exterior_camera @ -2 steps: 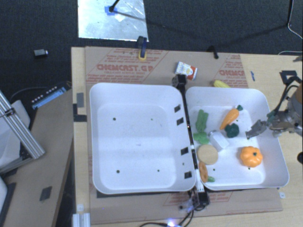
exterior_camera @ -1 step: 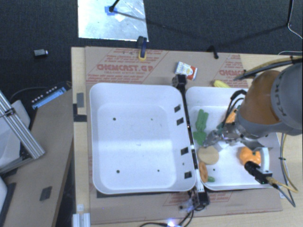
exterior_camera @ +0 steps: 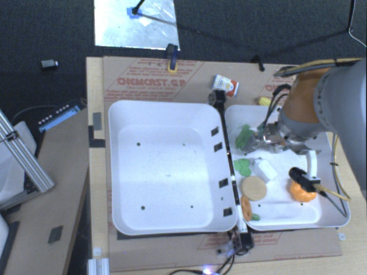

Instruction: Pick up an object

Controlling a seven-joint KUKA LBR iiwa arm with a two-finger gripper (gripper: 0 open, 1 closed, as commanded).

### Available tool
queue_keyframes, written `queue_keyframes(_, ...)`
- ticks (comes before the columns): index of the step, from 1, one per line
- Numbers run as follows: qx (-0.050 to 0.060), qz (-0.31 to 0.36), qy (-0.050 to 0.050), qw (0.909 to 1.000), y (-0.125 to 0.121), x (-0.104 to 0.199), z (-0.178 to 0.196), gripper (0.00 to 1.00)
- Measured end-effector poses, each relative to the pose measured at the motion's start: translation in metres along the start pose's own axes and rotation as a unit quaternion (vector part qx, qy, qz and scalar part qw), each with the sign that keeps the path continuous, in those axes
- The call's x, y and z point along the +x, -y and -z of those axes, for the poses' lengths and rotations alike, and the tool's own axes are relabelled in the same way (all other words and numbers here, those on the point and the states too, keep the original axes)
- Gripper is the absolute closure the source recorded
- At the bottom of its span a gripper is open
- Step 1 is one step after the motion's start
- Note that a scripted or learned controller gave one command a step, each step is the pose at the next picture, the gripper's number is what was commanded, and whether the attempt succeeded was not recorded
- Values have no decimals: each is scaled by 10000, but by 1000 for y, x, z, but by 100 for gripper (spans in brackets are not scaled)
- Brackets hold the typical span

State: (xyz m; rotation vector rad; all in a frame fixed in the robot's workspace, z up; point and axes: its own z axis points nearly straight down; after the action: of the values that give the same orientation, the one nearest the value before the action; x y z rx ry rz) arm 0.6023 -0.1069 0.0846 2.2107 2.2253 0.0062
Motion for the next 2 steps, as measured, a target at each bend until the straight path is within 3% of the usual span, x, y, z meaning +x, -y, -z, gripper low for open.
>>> queue_keyframes(1,-13,-51,28,10000,14,-67,75,0)
queue_keyframes(2,-78,-13,41,10000,-5,-91,257,0)
